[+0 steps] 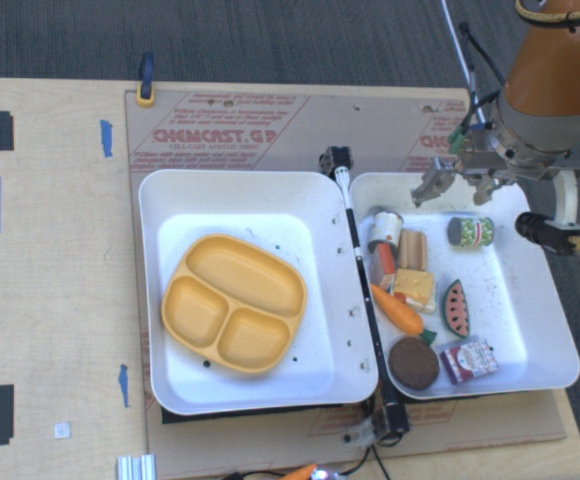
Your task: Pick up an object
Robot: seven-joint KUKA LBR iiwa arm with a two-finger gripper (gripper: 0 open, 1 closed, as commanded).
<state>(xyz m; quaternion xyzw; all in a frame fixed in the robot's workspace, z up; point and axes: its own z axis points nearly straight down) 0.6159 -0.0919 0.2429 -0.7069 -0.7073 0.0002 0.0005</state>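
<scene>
Tool point(457, 180) hovers over right bin point(555, 318) near its far edge, fingers spread, grasping nothing. Green can point(471, 231) lies just beside. Yellow tray point(233, 303) in left bin point(160, 268).

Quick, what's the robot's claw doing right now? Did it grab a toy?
Grey two-finger gripper: open, holding nothing, hovering over the far end of the right white bin, near the small green can.
</scene>
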